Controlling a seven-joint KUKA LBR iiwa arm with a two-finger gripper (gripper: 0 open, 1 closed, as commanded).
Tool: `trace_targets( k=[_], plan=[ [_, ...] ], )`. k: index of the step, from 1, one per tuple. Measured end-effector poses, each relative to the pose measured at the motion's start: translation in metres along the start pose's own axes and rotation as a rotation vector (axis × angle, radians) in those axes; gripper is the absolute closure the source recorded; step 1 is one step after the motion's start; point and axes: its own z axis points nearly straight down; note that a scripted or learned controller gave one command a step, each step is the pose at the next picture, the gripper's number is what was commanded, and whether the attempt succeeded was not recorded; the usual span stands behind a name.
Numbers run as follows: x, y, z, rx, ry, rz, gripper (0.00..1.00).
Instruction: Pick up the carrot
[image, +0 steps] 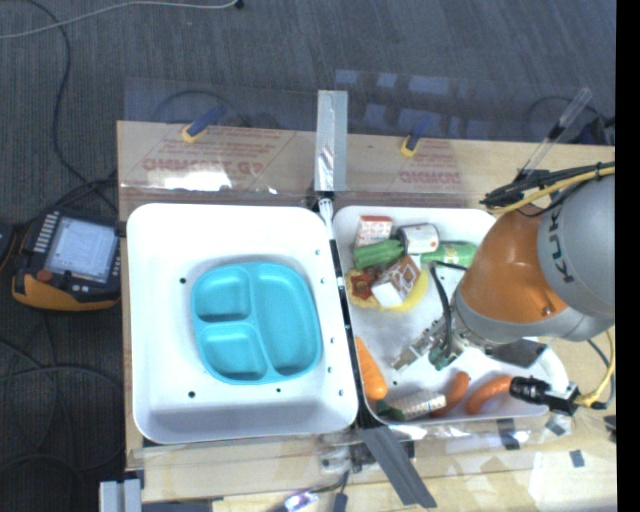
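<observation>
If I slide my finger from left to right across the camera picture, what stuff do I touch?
Handheld controller with a screen → blue divided plate → carrot → gripper → orange band on the arm.

Single fixed camera above bench (470, 160), slanted downward, both bins (150, 400) framed

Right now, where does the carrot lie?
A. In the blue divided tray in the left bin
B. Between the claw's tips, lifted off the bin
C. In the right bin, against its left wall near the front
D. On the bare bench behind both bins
C: the carrot lies on the floor of the right bin along its left wall, apart from the claw.
</observation>
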Motion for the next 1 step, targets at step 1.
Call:
trace_targets(
  k=[1],
  plan=[
    [-0.0063,-0.0025,-0.0002,-0.009,0.002,-0.578,1.0]
  ],
)
